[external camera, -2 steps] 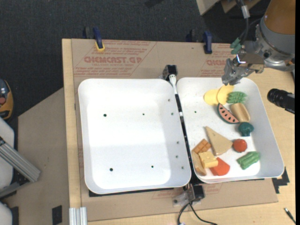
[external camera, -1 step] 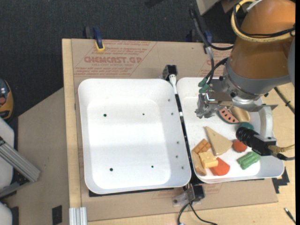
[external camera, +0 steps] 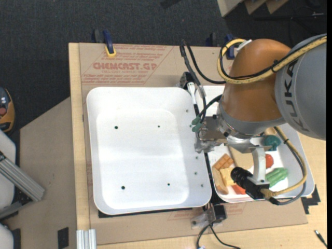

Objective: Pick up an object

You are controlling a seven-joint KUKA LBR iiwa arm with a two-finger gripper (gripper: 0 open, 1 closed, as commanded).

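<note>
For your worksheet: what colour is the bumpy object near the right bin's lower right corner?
Green. The bumpy object shows best in the camera view, beside the arm.

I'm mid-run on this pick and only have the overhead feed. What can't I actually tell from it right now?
- Gripper: hidden in the camera view beneath the arm's orange band and wrist, so any grasp is unreadable.
- Right bin: mostly covered by the arm; objects under it cannot be counted.
- Green object, red object, orange pieces: partly covered by the arm's mount and cables, identities unclear.
</note>
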